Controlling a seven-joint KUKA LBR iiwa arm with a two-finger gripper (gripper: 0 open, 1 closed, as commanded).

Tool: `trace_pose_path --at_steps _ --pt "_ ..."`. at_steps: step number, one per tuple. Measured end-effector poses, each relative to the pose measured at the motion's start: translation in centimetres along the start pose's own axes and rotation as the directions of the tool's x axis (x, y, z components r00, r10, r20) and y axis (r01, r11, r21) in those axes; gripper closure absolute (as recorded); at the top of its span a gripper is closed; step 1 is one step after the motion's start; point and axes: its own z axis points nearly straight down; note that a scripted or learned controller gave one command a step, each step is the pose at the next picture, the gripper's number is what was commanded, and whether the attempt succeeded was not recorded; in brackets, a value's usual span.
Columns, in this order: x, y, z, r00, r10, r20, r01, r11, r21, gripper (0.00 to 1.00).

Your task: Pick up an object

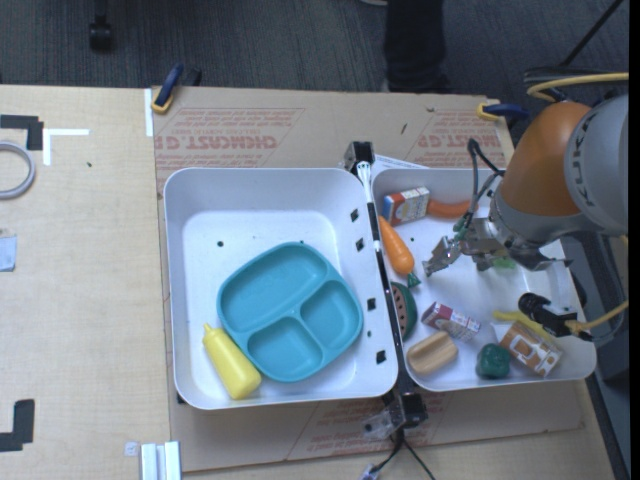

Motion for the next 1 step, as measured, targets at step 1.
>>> trace_pose_path --at_steps 1 --pt "2.46 3.39 -0.01 0.988 0.156 0.001 -0.156 0.988 -0.001 0.00"
